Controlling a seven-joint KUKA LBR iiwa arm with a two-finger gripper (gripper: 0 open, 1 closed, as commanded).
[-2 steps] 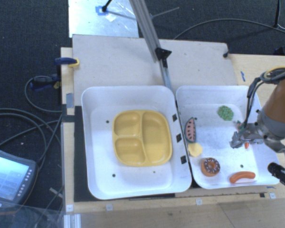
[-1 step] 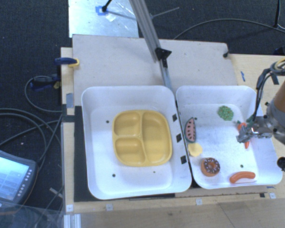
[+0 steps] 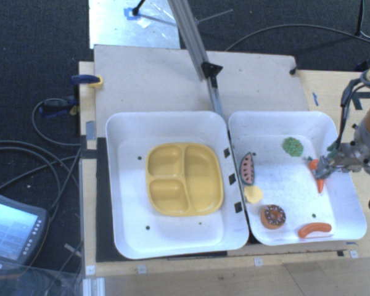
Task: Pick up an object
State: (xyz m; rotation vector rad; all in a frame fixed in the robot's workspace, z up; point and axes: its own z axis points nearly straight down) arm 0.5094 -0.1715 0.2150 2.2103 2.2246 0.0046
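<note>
Jaws over right bin, closed on carrot. Broccoli near, sausage and donut farther. Yellow tray in left bin, well apart.

A single fixed camera is looking down at a slant from above the pale wooden bench, taking in both shallow white plastic bins side by side, with dark carpeted floor showing around it.

Glossy plastic bins, matt wood bench
</note>
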